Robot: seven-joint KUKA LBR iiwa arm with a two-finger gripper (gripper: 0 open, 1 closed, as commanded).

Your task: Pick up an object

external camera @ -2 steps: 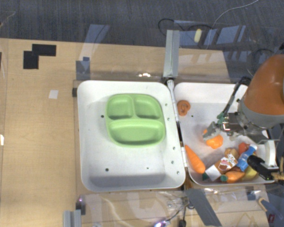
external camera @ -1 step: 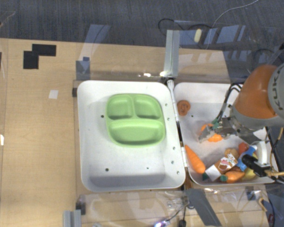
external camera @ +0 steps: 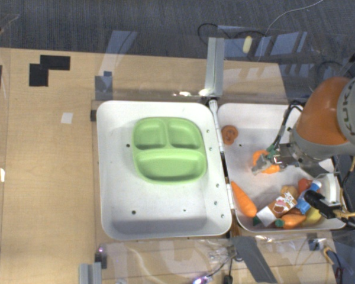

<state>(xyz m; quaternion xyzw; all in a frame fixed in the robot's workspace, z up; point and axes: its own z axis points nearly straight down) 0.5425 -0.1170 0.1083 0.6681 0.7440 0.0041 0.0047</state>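
My gripper (external camera: 265, 163) is low over the middle of the right bin (external camera: 248, 120), reaching in from the right under the orange wrist band. A small orange toy (external camera: 260, 157) sits between its fingers, with orange showing on both sides of them, and the gripper is shut on it. A brown round piece (external camera: 229, 134) lies near the bin's far left. An orange carrot (external camera: 244, 199) rests against the left wall at the front. Several small toys (external camera: 290, 209) are heaped in the front right corner.
The left bin (external camera: 115, 212) holds a green divided plate (external camera: 167, 148) at its middle. A metal post (external camera: 215, 67) stands behind the divider between the bins. The arm's body covers the right bin's right side.
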